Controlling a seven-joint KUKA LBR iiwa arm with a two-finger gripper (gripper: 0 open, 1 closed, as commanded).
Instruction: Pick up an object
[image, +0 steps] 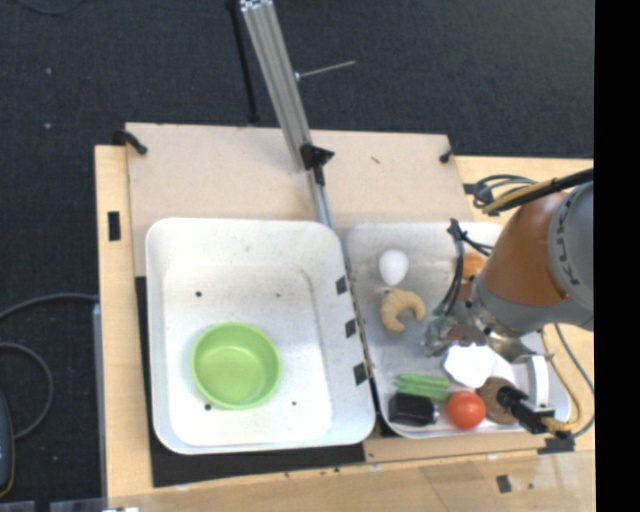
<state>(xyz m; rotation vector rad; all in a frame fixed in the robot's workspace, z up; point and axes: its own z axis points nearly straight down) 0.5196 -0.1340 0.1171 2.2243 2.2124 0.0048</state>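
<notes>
Croissant (402, 310) located centre-right of frame, in right bin (365, 300), just left of gripper (440, 335). Jaw state: cannot tell. Probably light, soft, crumbly; grasp across thick middle, gently.

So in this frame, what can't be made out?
- Gripper: seen from above under the arm's wrist, too small to tell how its fingers stand or whether they hold anything.
- Right bin: its right part is covered by the arm.
- Orange thing beside the wrist: mostly hidden, can't be identified.
- Brown thing by the tomato: partly covered by a black part, unclear.
</notes>
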